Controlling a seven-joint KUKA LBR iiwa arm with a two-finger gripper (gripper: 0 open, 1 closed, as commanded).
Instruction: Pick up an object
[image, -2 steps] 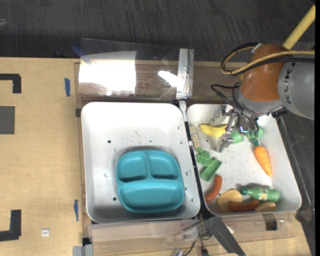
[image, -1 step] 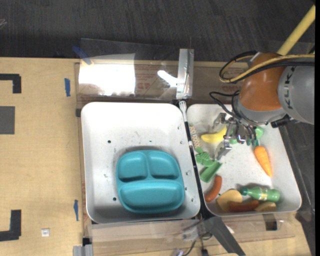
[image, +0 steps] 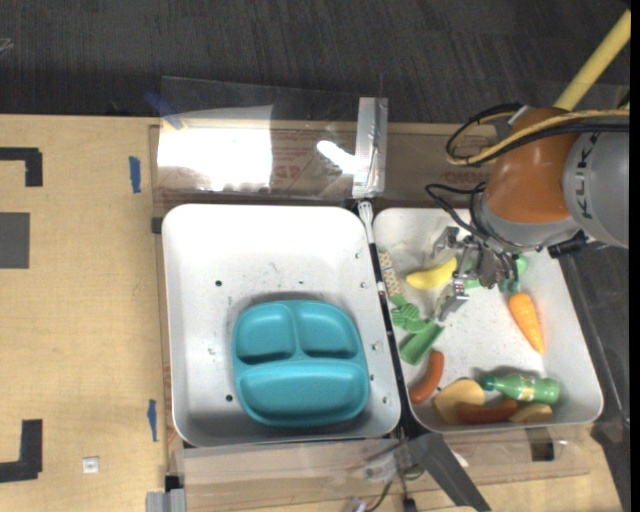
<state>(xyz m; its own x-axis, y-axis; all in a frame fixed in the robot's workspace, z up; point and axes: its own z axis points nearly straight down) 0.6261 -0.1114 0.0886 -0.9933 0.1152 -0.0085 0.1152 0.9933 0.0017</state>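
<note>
A tan worktop (image: 70, 330) with black tape marks carries two glossy white bins, the left bin (image: 190, 300) holding a smooth teal divided tray (image: 298, 362). At right of frame the right bin (image: 585, 385) crowds plastic food together: a yellow banana (image: 432, 277), orange carrot (image: 527, 318), green bottle (image: 520, 386) and red sausage (image: 427, 375). The gripper (image: 468, 272) hangs just beside the banana, but I cannot tell how far its jaws stand apart or whether they hold anything.
</note>
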